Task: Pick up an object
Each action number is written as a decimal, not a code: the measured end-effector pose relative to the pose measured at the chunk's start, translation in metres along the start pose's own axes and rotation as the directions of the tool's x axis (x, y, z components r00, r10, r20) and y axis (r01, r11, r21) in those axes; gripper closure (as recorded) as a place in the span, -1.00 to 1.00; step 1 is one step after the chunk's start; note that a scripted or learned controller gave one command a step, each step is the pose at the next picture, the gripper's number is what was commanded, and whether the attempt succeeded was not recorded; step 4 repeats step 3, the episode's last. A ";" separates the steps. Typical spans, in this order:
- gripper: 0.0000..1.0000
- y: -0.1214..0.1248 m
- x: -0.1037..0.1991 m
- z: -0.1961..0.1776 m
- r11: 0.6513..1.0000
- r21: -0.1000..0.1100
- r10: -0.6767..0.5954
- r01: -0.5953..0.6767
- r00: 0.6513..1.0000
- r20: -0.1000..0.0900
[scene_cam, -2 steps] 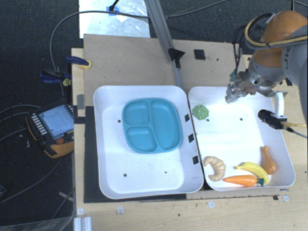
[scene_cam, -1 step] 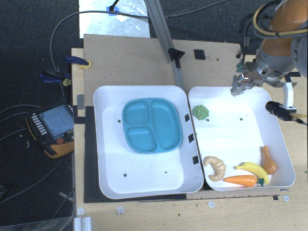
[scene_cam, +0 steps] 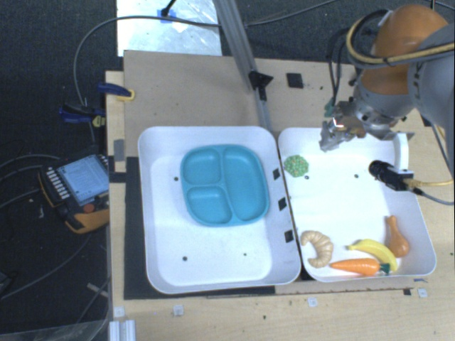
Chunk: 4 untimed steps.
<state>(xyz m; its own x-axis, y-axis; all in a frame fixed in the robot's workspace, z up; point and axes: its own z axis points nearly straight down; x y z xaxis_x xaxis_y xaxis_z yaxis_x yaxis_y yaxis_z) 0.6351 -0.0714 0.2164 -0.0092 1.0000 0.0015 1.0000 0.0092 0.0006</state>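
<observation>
Two white bins sit side by side on the worktop (scene_cam: pixel 178 84): left bin (scene_cam: pixel 163 261), right bin (scene_cam: pixel 419 240). The gripper (scene_cam: pixel 331 139) hangs over the far left corner of the right bin, at the end of the grey arm (scene_cam: pixel 426 84) with its orange band (scene_cam: pixel 412 30) above the wrist. Whether the jaws are wide or narrow cannot be told at this angle and blur; nothing is visibly held.

Green leafy ball (scene_cam: pixel 296 165): just below-left of the jaws in view, nearest item to them, lying on the right bin floor close to the wall shared with the left bin. Apart from the jaws, not touching.

Well below the jaws, along the near edge of the right bin: croissant (scene_cam: pixel 318 248), carrot (scene_cam: pixel 355 266), banana (scene_cam: pixel 373 250), and a brown drumstick (scene_cam: pixel 397 238) furthest right. Carrot and banana lie just beside each other, maybe touching.

Black fitting with a cable (scene_cam: pixel 387 174): right and slightly below the jaws, at the right bin's far-right side.

Blue divided plate (scene_cam: pixel 224 183): left of the jaws, in the left bin, three compartments, flat.

Handheld pendant (scene_cam: pixel 78 190): far left of the jaws, off the worktop on the dark floor.
</observation>
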 end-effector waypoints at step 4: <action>1.00 -0.028 0.157 0.014 1.000 0.001 -0.001 0.001 1.000 -0.001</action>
